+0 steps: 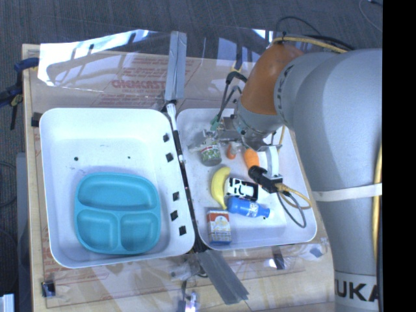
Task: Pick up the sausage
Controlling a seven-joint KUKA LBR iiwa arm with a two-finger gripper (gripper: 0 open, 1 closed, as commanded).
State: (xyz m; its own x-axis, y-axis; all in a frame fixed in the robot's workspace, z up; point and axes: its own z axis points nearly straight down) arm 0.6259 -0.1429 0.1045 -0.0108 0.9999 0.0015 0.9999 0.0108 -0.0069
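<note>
The sausage (231, 151), a small reddish-brown piece, lies in the upper middle of the right bin (296, 174). A greenish jar (209, 152) is to its left and an orange carrot (251, 157) to its right. My gripper (226, 134) hangs below the grey wrist and its orange band (263, 83), low in the bin, just above and behind the sausage. The wrist and cables cover much of the gripper. Nothing shows held in it.
In the right bin, nearer the front, lie a banana (219, 186), a black-and-white item (242, 188), a blue bottle (247, 208) and a small box (220, 225). A blue divided plate (118, 213) lies in the left bin (97, 135). A ridge (177, 174) separates the bins.
</note>
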